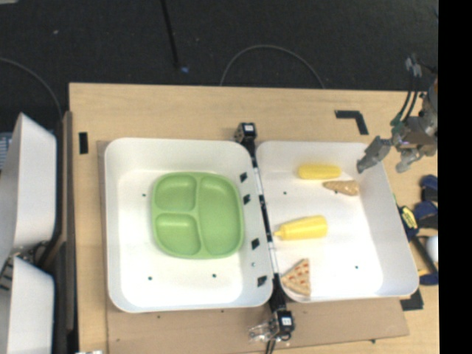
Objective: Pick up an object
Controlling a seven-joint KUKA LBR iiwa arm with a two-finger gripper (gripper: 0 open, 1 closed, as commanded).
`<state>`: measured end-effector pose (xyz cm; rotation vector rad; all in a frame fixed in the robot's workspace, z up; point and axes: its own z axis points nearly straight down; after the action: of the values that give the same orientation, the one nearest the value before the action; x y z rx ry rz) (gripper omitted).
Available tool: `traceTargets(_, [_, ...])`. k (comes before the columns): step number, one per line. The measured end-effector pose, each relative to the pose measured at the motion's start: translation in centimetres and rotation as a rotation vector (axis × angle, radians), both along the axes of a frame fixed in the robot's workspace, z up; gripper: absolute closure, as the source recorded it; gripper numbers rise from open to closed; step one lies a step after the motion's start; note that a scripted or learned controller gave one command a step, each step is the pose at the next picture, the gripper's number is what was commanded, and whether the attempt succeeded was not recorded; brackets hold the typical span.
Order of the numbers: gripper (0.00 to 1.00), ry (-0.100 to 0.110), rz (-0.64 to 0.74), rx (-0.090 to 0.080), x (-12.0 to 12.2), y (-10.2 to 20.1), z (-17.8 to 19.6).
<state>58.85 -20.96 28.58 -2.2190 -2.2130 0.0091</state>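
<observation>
In the right bin (383, 271), nearest, lay one pizza slice (298, 277); farther, two yellow bottles (302, 228) (319, 171) and one tan wedge (342, 188). The left bin (125, 271) held one green divided plate (198, 214). The gripper (389, 155) hung over the right bin's far right corner, jaws wide, gripping nothing. A wooden bench (184, 109) carried both bins; beyond lay dark floor with cables.

light: even, bright overhead | shadows: faint | focus: slightly soft
</observation>
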Motion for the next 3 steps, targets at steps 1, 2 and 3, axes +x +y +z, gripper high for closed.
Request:
traceTargets(1, [0.00,-0.011,0.003,-0.002,0.2,0.1,0.7])
traceTargets(2, [0.00,-0.007,0.002,-0.003,-0.1,0.1,-3.6])
traceTargets(3, [0.00,-0.006,0.001,-0.002,-1.0,-0.6,-8.8])
